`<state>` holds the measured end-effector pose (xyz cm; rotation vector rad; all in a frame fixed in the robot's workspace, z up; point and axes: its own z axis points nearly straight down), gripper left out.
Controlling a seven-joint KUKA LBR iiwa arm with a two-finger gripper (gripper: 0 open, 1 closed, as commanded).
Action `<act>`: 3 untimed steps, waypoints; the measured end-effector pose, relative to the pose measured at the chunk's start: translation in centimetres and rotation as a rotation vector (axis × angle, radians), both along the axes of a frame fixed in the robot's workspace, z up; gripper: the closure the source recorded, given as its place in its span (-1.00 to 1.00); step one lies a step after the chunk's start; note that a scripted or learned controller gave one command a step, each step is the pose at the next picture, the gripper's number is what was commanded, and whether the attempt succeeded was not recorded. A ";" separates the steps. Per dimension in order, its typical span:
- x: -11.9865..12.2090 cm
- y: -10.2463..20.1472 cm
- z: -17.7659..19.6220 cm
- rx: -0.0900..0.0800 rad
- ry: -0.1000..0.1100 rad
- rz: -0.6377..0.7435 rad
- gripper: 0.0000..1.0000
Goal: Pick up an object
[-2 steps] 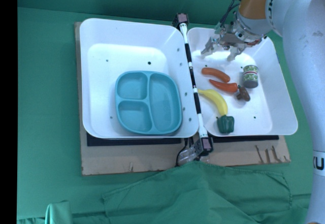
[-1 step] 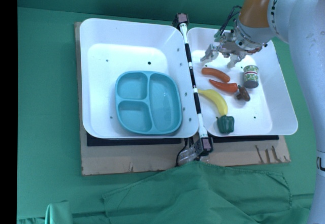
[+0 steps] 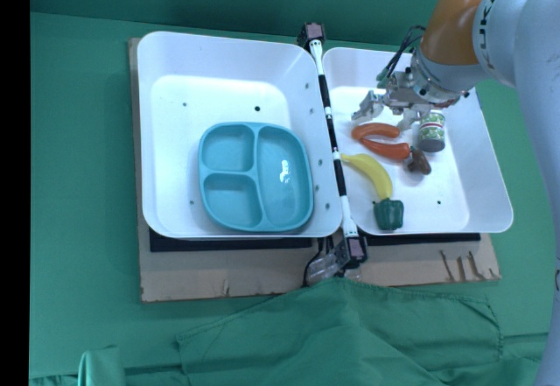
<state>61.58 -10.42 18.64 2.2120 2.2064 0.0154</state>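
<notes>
Several small things crowd the middle of the right bin [image 3: 490,192]: two red-orange peppers [image 3: 382,137] lying one against the other, a small jar [image 3: 431,132] just to their right, a brown piece [image 3: 419,163] nearer the front, then a banana [image 3: 371,174] and a green pepper [image 3: 388,214] toward the near edge. The gripper [image 3: 391,104] hangs at the far side of this cluster, just above the peppers, and whether it is spread or pressed together cannot be told from this slant; nothing is seen pinched in it. That crowding is probably the main risk: a descent here may catch two things at once, knock the jar over, or push the curved, smooth peppers aside. The left bin [image 3: 166,60] holds a teal divided plate [image 3: 255,176], well apart from the action.
</notes>
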 end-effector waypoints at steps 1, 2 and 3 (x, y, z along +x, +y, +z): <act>-2.7 -0.3 0.0 -0.001 -0.003 0.000 -1.00; -2.6 -0.5 1.3 -0.004 -0.010 -0.004 1.00; -4.6 0.9 16.6 0.003 0.014 -0.001 1.00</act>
